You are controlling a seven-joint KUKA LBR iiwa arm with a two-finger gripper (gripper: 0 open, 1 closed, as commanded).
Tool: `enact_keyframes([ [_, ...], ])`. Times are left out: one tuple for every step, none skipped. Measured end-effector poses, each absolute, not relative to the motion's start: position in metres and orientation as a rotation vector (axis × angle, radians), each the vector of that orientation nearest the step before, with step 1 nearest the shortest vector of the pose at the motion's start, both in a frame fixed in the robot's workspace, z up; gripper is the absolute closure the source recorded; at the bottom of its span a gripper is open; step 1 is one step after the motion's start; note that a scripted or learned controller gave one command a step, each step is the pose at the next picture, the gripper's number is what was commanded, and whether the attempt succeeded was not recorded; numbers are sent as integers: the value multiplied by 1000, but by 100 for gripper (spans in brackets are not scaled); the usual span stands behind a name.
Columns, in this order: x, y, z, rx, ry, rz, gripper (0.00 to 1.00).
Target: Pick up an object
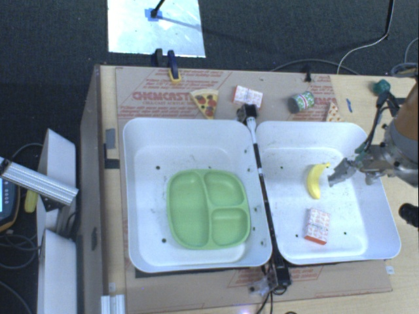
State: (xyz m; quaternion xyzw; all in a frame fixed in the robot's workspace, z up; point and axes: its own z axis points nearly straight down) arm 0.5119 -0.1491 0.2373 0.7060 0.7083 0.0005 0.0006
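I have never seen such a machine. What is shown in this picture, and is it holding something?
One camera looks down at a slant on a bench with two white bins. The robot arm enters from the right; its pincer sits beside a banana in the right bin, not visibly gripping it. A small patterned box lies there too. The left bin holds a green divided plate. Behind the bins lie a toy pizza slice and a small can.

Yellow banana [316, 180] in right bin [380, 241]
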Motion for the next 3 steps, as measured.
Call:
enact_keyframes([
  [573, -122, 85, 2217, 2223, 2, 0],
  [574, -123, 95, 2215, 2224, 4, 100],
  [566, -47, 185, 2216, 2224, 4, 100],
])
